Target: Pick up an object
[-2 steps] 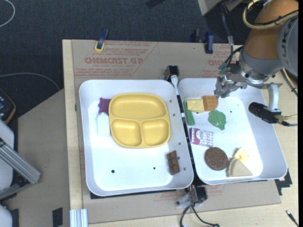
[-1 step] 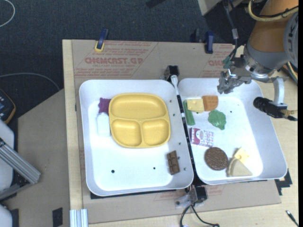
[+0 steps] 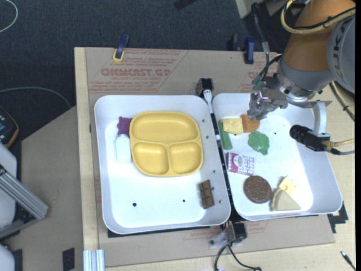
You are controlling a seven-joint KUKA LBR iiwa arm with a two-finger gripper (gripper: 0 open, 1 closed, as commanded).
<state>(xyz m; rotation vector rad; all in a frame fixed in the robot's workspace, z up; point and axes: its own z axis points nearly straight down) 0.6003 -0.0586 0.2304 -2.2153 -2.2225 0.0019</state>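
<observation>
From above, two white bins sit side by side on the desk. The end effector [image 3: 256, 110] hangs over the right bin [image 3: 321, 168], directly above an orange block [image 3: 250, 123]; I cannot tell whether it grips anything. Nearby lie one yellow block [image 3: 232, 125], one green stick [image 3: 226, 139] lying lengthwise toward the camera, one green lump [image 3: 259, 143], one cookie [image 3: 257, 189]. The left bin [image 3: 113, 196] holds one yellow divided tray [image 3: 166, 142] and one chocolate bar [image 3: 206, 193].
</observation>
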